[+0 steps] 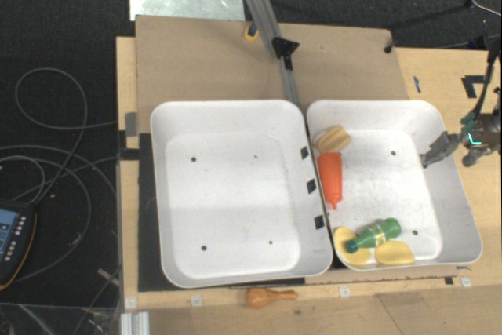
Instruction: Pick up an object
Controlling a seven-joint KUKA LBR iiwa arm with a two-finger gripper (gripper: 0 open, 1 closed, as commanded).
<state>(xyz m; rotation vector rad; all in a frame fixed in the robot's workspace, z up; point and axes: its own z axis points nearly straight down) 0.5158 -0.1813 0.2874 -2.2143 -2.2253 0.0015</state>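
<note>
While gripper (449, 151) hangs at right bin (451, 200) rim, finger state I cannot tell; I fear rim strike, or orange bottle (331, 177) rolling off.

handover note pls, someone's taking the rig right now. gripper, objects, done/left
Gripper: at the right bin's right rim, above the wall, nothing between its fingers that I can see; open or shut not readable.
Objects, all in the right bin along its left and front sides: tan block at the back left, orange bottle below it, green bottle lying over yellow pieces in the front.
Orange item lies on the bench in front of the bins.
Done: nothing picked.
Left: the whole pick.
</note>
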